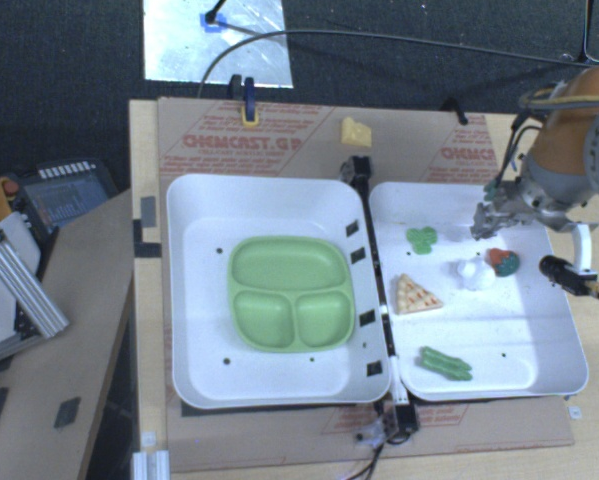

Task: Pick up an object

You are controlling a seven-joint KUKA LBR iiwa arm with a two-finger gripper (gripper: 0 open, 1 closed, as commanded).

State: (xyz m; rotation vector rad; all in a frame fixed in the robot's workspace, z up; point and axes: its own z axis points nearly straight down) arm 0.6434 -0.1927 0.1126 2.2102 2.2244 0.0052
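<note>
The right bin [539, 368] holds a small green broccoli-like piece [421, 237], a white lump [473, 272], a red and green strawberry-like piece [503, 261], a pizza slice [415, 295] and a green pod [446, 363]. My gripper [489, 218] hangs over the bin's upper right part, just above and left of the strawberry piece and to the right of the broccoli piece. I see nothing between its fingers.
The left bin [194, 208] holds a green divided plate [287, 293]. A yellow block [356, 131] lies on the cardboard behind the bins. A black divider with clips [369, 258] runs between the bins. Cables cross the back.
</note>
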